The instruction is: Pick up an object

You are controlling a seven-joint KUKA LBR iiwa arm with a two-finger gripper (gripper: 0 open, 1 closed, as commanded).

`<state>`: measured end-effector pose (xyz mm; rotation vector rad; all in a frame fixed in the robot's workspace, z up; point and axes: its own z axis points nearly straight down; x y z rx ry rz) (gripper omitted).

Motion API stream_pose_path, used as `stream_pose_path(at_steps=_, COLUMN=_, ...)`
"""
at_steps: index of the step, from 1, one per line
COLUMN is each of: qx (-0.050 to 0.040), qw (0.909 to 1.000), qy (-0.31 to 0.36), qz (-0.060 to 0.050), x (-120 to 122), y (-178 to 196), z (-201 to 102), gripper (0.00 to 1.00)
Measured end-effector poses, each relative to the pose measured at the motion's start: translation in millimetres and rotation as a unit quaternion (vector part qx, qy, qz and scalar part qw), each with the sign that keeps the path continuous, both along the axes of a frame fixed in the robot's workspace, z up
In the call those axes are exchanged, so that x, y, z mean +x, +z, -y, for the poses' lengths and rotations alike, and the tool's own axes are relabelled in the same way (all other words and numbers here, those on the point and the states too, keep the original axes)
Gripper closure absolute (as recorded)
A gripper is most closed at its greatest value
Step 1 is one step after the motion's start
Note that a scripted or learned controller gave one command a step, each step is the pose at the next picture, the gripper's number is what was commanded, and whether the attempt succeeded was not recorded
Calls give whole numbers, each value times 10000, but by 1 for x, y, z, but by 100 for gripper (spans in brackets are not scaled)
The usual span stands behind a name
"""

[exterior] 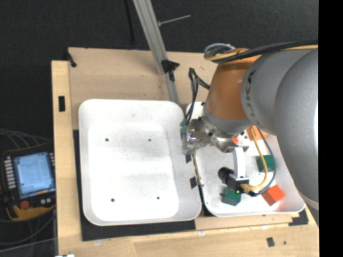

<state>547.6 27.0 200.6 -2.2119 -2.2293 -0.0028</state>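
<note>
Green block [231,198] at right bin's [252,210] front edge, apart from jaws

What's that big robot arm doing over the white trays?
The grey and orange robot arm reaches in over the right bin, trying to pick something up. Its gripper hangs near that bin's left edge, next to the left bin. A green block and an orange block lie near the front of the right bin. I can't see it holding anything.
</note>
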Motion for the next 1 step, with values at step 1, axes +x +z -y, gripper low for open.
stream_pose_path(at_steps=1, qx=2, qw=10000, qy=4, qz=1, x=-1, y=9, z=-57, gripper=100)
